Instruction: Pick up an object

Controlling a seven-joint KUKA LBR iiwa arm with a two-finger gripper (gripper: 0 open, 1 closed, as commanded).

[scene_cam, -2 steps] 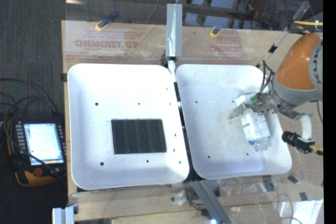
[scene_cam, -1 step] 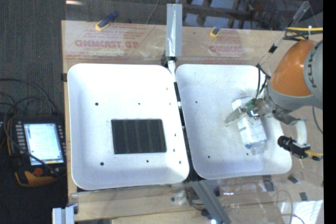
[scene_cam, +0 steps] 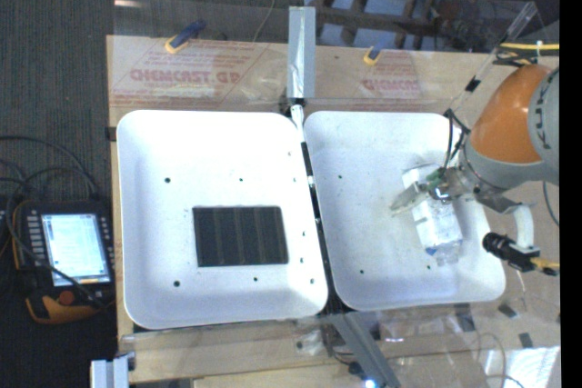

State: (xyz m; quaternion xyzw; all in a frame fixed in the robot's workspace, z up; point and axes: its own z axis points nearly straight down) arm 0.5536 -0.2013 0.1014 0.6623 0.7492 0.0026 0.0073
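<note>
A grey arm with an orange band (scene_cam: pixel 514 118) reaches in from the worktop's right edge over the right-hand white bin (scene_cam: pixel 364 273); its gripper (scene_cam: pixel 440 186) sits low by a clear plastic bottle (scene_cam: pixel 437 227) lying near that bin's right wall; the left bin (scene_cam: pixel 155 141) holds a dark ribbed rectangular pad (scene_cam: pixel 240 235) near its front edge; the pickup looks unfinished, since the bottle rests on the bin floor; whether the jaws are open or closed cannot be told; the bottle's see-through body blurs its outline.
</note>
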